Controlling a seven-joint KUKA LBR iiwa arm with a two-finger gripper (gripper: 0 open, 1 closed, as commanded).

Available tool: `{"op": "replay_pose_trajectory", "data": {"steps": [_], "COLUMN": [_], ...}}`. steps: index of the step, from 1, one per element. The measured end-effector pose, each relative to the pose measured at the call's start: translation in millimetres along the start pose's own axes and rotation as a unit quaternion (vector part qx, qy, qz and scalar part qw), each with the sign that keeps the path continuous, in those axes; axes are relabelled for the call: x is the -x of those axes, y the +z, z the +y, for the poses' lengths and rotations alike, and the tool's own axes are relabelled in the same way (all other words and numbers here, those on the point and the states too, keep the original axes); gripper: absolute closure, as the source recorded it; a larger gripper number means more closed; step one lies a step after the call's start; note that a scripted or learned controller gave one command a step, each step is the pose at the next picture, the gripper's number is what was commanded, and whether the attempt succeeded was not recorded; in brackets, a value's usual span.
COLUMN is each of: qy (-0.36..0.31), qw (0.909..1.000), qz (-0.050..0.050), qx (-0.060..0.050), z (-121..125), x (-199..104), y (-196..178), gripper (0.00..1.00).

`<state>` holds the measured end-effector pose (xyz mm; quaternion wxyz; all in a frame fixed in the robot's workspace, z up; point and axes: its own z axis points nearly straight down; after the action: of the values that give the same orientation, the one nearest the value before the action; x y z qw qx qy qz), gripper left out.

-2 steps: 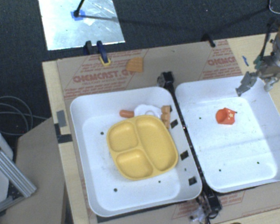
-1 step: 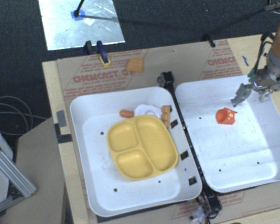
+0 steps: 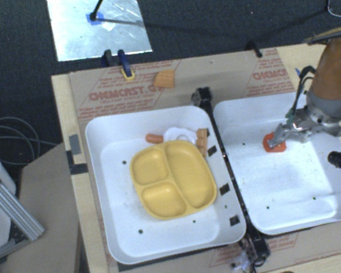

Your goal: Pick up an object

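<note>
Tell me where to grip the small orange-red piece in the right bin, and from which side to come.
Take the orange-red piece across its narrow width, straight down from above. It looks small and low on the right bin floor, with open floor around it. The gripper is at its right edge already, so probably only a short shift is needed.

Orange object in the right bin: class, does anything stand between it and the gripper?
Nothing visible does. The gripper is right at the small orange object on the right bin floor, with bare white floor around them. The yellow divided plate and other pieces lie apart in the left bin.
</note>
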<state>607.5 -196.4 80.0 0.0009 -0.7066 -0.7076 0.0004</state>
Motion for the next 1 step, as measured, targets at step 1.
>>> {"op": "replay_pose_trajectory", "data": {"steps": [1], "qy": [-0.002], "qw": [1.0], "qz": [-0.001], "qx": [0.004], "z": [34.1], "x": [-2.9], "y": [-6.0], "gripper": [0.0]}}
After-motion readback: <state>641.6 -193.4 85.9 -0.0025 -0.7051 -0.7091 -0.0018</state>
